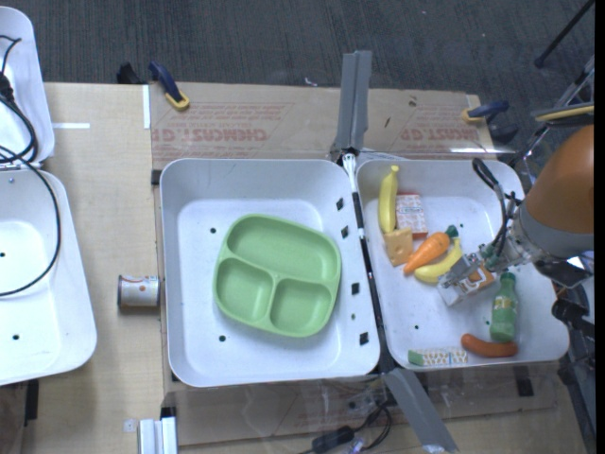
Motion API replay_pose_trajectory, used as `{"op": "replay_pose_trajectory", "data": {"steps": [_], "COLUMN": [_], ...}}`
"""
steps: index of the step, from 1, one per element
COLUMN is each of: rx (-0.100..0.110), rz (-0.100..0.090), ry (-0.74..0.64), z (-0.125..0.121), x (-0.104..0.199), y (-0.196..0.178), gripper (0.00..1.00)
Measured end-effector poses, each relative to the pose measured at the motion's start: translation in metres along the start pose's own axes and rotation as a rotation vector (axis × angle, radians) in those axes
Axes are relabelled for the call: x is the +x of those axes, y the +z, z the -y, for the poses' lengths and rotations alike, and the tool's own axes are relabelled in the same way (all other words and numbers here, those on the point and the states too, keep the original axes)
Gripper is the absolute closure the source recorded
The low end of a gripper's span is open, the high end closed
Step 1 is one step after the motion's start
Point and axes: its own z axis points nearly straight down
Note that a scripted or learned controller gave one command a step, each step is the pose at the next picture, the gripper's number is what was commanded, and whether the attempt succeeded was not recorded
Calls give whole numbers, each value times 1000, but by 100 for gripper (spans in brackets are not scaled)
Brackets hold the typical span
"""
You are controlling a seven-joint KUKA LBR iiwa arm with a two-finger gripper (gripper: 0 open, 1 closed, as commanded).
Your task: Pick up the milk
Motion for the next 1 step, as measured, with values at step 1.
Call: {"op": "replay_pose_trajectory", "data": {"steps": [1], "rx": [-3], "rz": [-14], "ry": [115], "z": [-4], "x": [-30], "y": [1], "gripper": [0]}}
